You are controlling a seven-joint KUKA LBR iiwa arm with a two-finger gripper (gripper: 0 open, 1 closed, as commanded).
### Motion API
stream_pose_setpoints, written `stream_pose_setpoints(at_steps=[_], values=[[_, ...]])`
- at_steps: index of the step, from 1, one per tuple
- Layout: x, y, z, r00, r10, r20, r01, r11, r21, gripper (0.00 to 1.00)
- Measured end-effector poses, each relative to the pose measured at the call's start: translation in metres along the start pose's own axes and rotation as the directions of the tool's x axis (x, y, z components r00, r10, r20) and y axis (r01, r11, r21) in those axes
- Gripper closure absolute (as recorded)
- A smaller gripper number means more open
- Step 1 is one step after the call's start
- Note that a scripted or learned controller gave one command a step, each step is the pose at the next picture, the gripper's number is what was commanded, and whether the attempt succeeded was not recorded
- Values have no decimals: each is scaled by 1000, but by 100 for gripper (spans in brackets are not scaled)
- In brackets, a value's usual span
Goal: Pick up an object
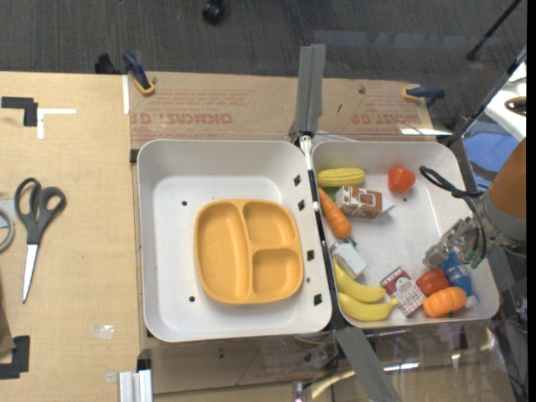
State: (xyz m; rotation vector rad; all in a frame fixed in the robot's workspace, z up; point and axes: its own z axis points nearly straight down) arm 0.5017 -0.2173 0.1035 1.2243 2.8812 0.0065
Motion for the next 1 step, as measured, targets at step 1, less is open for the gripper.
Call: stream_pose_setpoints(at_steps=[1], values=[[65, 30, 11, 998, 70, -7, -70, 998, 8, 100]])
